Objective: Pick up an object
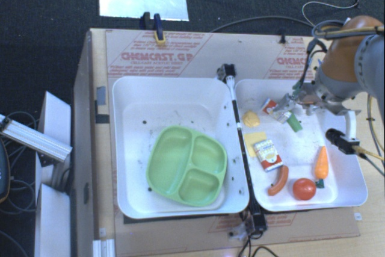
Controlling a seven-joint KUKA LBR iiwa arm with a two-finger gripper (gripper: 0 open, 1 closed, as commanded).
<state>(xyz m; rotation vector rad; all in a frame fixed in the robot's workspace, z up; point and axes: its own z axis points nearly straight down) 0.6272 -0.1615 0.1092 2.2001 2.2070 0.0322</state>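
Observation:
My gripper (284,110) hangs low over the back of the right bin (355,186), with the arm coming in from the right. Just left of it lies a small red and white packet (269,106), and a green piece (294,124) sits right below it. Further left is a yellow lump (251,119). Nearer the front lie a yellow slice (255,141), a red and white carton (268,154), a brown sausage (278,180), a red tomato (304,189) and an orange carrot (322,164).
The left bin (129,129) holds a light green divided plate (187,164). A black rail (236,111) runs between the two bins. Cables (313,9) trail over the bench behind the right bin.

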